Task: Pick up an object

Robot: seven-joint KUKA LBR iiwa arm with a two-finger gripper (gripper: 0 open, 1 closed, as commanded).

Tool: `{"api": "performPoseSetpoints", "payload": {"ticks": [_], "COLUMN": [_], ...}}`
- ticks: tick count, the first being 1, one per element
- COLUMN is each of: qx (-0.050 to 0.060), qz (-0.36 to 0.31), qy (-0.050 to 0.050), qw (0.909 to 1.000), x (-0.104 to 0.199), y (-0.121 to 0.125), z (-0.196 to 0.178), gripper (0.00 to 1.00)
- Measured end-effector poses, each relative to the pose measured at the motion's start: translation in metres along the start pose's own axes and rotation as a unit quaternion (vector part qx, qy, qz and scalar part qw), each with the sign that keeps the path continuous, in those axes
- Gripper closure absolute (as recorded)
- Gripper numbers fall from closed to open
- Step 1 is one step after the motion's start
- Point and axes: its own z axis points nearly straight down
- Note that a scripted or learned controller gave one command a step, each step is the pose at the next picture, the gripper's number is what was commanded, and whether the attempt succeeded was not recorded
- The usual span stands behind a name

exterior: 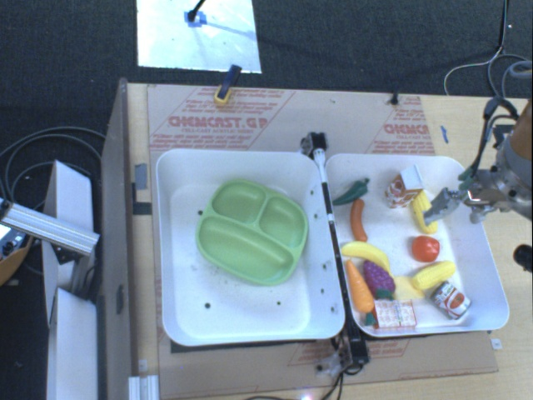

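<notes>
Gripper [440, 207] sits at the right bin's [487, 261] far-right side, fingers slanting down toward the yellow corn cob [422, 207]. Whether they are spread or closed I cannot tell at this slant, nor whether anything is between them.

Likeliest target, by my reading: that cob, lying just left of the fingertips and above the red tomato [425, 247]. Judged light, hollow moulded plastic, stiff, with a ribbed skin offering some bite; best taken across its narrow width near the middle, since the tapered ends could squirt out.

Round the tomato: glossy, smooth sphere itself, apt to roll. Up-left, small boxy carton [402, 188], flat faces. Just below, a second yellow corn piece [434, 273], then a printed can [450, 299]. Left, orange sausage [358, 220], curved banana [365, 252], knobbly purple grapes [378, 278], carrot [359, 287].

Well left, the other bin holds a matte green divided plate [252, 232].
</notes>
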Motion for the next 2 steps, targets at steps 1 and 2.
{"api": "performPoseSetpoints", "payload": {"ticks": [1,2], "qx": [0.005,-0.007], "qz": [-0.004,0.005], "qy": [0.003,-0.004], "qw": [1.0000,1.0000], "x": [0.087,0.064], "y": [-0.031,-0.035], "z": [0.078,0.174], "gripper": [0.00,0.00]}}
